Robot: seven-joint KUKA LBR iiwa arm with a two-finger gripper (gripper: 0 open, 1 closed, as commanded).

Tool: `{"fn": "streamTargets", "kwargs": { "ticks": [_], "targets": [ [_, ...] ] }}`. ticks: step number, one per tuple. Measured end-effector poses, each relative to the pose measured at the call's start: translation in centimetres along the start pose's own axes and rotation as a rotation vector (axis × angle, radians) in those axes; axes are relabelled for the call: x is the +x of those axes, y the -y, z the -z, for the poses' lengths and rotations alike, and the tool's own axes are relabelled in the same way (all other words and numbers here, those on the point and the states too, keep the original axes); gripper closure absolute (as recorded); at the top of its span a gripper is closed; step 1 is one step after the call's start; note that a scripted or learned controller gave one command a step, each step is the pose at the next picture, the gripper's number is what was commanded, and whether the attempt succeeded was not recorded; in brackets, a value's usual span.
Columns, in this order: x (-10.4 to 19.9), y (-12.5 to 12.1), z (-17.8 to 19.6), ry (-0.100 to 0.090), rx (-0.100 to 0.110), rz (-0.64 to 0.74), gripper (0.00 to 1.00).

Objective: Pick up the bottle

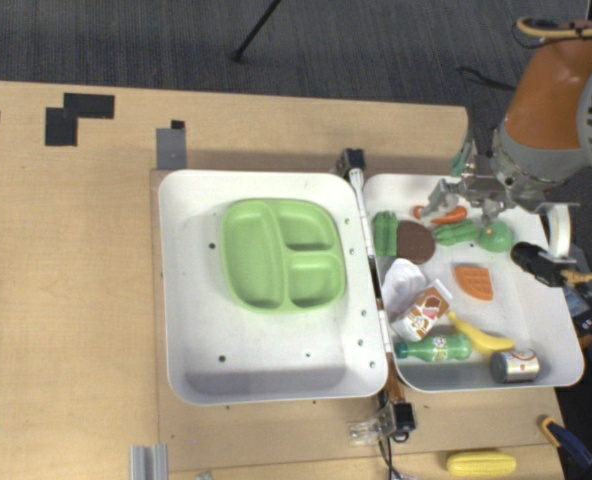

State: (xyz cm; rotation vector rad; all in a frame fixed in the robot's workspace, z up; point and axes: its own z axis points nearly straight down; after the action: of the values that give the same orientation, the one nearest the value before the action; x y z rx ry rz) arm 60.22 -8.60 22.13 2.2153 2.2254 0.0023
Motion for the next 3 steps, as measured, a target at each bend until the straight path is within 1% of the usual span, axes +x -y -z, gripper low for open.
{"fn": "streamTargets", "kwargs": {
  "ticks": [1,2,3],
  "targets": [
    [-0.4,1.9,-4.1,0.0,0.003,-0.391,0.0],
    [2.3,3.6,-3.7,-0.001,0.004,-0.563,0.0],
    [6.9,5.2,-3.7,-0.001,0.005,-0.836,0.0]
  ]
}}
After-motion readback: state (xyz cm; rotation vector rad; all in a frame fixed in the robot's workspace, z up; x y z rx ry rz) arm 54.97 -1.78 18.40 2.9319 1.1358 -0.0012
